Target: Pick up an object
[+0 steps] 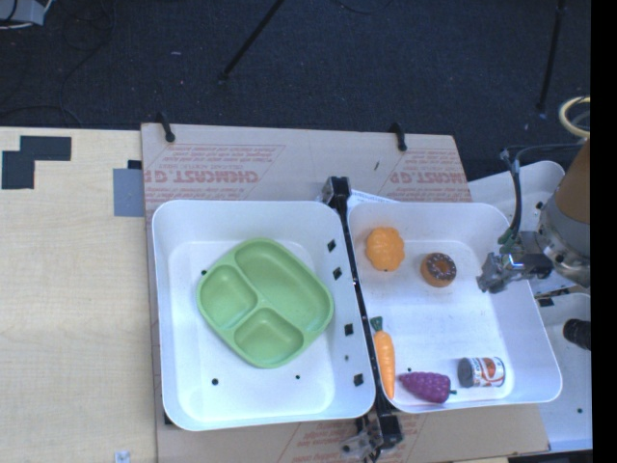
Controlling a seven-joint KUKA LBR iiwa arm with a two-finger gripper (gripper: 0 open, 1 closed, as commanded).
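While the arm [569, 215] reaches from the right | claw [494, 275] over right bin [525, 302] edge | grip state: cannot tell

I have a single camera, fixed above the bench and tilted down at a slant, so the far side sits at the top of my picture, dark floor beyond it. It stands back enough to take in both shallow white plastic bins whole: the left bin [174, 258] and the right bin [525, 355], side by side on a brown cardboard sheet [241, 167]. The pale wooden benchtop [67, 336] fills my left side. The grey arm with its orange band [569, 215] enters at my right edge.
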